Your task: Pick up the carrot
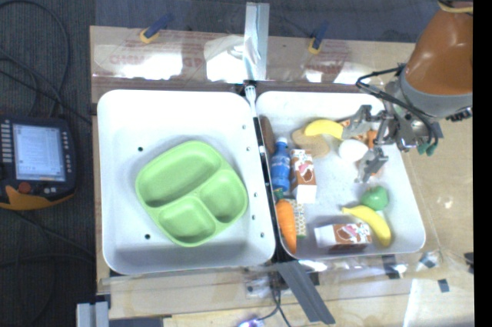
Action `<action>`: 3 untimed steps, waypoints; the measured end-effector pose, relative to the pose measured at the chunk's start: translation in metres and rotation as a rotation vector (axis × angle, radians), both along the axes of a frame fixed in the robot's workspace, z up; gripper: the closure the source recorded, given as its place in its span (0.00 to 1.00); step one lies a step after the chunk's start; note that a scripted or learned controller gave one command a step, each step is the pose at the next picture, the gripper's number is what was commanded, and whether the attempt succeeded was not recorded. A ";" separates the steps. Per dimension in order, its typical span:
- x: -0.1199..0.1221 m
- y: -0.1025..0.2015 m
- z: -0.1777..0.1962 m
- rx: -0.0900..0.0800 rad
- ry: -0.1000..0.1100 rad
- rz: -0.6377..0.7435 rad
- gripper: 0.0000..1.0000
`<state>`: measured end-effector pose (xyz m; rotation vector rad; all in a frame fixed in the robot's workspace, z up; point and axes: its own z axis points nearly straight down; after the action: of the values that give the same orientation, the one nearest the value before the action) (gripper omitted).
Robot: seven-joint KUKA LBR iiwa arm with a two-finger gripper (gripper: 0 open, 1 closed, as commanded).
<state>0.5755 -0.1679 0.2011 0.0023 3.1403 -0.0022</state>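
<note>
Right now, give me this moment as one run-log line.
task: pick up carrot | carrot: right bin, near left wall, not held | gripper: over bin's right part, apart from carrot | status: not grasped

The arm [444, 48] is cut off by the right edge. The hand's [373, 156] finger state is blurred. The carrot's [285, 221] lower end is hidden behind the bin rim [270, 237].

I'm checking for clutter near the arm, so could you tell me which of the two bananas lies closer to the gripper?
The upper banana, beside the gripper; the other banana lies at the bin's front edge.
</note>
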 end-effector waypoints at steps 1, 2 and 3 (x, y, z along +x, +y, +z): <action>0.030 -0.041 -0.106 0.000 -0.004 -0.178 0.00; 0.000 -0.055 -0.110 -0.002 -0.015 -0.235 0.00; -0.027 -0.047 -0.109 0.000 -0.019 -0.343 0.00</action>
<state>0.5482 -0.2148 0.0916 0.5343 3.0755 -0.0024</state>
